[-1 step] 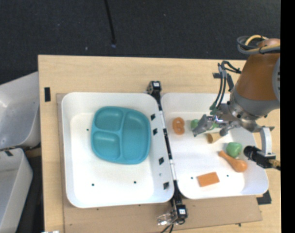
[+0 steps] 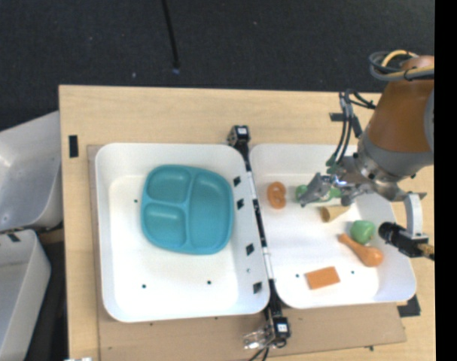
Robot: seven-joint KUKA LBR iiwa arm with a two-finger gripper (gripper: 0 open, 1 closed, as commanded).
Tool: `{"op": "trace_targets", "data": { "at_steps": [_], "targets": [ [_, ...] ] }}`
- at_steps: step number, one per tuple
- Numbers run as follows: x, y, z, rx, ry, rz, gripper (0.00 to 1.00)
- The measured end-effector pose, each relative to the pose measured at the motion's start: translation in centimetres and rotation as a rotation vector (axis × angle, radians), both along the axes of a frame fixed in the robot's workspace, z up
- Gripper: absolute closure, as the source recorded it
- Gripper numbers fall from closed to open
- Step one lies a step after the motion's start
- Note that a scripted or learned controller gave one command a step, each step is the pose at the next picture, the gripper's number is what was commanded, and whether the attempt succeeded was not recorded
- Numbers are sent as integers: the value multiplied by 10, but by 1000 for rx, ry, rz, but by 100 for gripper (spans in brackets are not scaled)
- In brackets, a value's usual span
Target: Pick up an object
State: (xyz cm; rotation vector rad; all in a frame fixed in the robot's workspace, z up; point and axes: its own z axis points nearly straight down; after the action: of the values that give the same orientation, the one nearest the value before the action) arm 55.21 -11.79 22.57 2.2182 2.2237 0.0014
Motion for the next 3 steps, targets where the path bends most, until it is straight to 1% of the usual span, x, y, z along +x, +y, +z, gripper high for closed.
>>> {"op": "trace_targets", "data": {
  "at_steps": [1, 3],
  "targets": [
    [-2, -10, -47, -2, 5, -3, 0],
    [-5, -15, -127, -2, 4, -5, 0]
  ]
}}
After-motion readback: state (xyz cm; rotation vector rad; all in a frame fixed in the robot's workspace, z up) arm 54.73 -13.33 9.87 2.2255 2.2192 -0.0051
